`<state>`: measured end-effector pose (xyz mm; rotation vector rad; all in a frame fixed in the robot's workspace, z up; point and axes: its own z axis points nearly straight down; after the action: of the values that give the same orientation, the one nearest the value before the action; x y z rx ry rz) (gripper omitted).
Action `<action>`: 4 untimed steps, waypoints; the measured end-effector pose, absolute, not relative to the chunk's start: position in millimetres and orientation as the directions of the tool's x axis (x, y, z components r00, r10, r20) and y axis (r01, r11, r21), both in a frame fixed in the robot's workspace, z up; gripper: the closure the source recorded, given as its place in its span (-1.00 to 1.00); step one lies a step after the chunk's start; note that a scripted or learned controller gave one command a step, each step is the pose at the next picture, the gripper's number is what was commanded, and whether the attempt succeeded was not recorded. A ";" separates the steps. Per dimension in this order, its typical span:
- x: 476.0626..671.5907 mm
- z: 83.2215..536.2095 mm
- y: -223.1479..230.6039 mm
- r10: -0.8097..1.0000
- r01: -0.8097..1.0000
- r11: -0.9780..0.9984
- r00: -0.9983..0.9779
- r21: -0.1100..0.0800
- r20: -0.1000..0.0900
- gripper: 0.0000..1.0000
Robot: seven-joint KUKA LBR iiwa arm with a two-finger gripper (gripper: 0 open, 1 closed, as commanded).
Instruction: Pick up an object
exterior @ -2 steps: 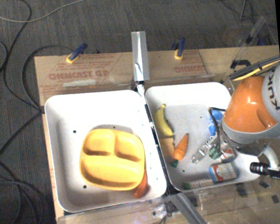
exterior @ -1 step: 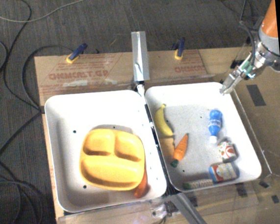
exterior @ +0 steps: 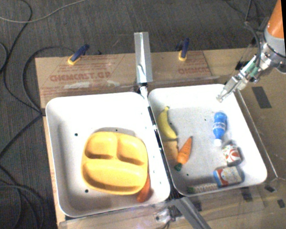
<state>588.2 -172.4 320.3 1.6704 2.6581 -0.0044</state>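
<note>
Bottle, blue and white, lies in the right bin, just below my end effector, whose state I cannot tell. It looks light, stiff, slick plastic; I'd grip across its middle. Beyond the bottle lie a carrot and a banana.

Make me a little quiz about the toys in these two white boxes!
1. True or false: the yellow plastic divided plate lies in the left white bin.
2. Which toy lies right beside the yellow plastic banana: A) the orange plastic carrot B) the blue plastic bottle?
3. Which bin's far corner is the robot's hand above?

Key: 1 true; 2 A; 3 the right white bin.
</note>
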 end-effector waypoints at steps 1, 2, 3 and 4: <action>589.9 162.0 -210.9 0.905 0.905 0.426 -0.426 -0.003 -0.002 -1.00; 580.5 89.1 -216.0 0.854 0.854 0.520 -0.520 0.012 -0.003 -1.00; 664.9 107.2 -182.3 0.916 0.916 0.401 -0.401 0.000 -0.003 -1.00; 666.6 87.2 -145.9 0.892 0.892 0.453 -0.453 -0.010 -0.003 -1.00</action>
<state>666.6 -145.9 87.2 1.6446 2.6796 -0.0168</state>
